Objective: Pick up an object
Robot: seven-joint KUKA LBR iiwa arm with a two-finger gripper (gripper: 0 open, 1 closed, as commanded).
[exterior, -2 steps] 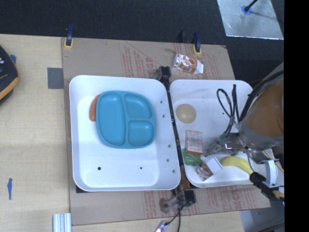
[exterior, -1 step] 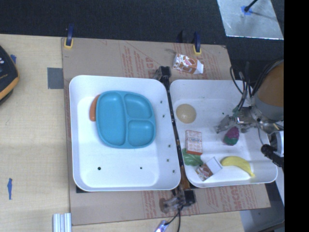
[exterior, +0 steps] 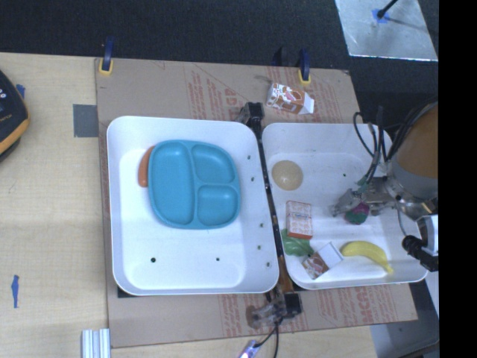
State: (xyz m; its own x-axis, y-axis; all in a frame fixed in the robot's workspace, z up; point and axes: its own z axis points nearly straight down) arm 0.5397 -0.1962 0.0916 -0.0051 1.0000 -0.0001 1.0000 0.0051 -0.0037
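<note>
Well, going L to R: blue tray fills the left bin; right bin has a tan ball, card, banana. Hand sits low over a purple-green object, likely the target; can't tell if it's clenched or released. Risk: fingers straddle poorly, object slips out or skids to the wall.

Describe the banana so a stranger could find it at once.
Look in the right bin, the one the arm reaches into. Along its near edge lies the banana, beside a small packet. It is the only yellow, curved thing there.
</note>
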